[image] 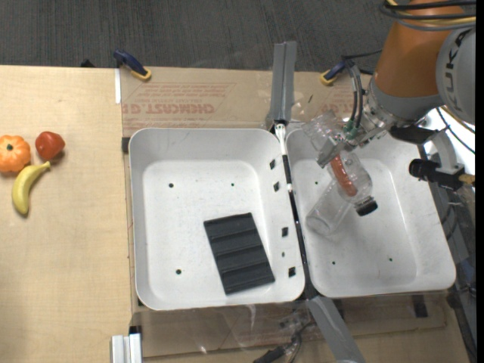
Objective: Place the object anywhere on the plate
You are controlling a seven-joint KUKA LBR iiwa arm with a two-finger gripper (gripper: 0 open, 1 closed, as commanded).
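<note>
We see the gripper hanging low over the right bin; its clear jaws blur together, so we cannot tell their state. The likely object, a dark ribbed slab (flat, rectangular, three grooves), lies in the left bin. We would first confirm what is held, then cross the divider slowly and descend squarely.

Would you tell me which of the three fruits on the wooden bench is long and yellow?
The yellow banana, lying below the round orange fruit and the round red fruit; it alone is curved and elongated.
</note>
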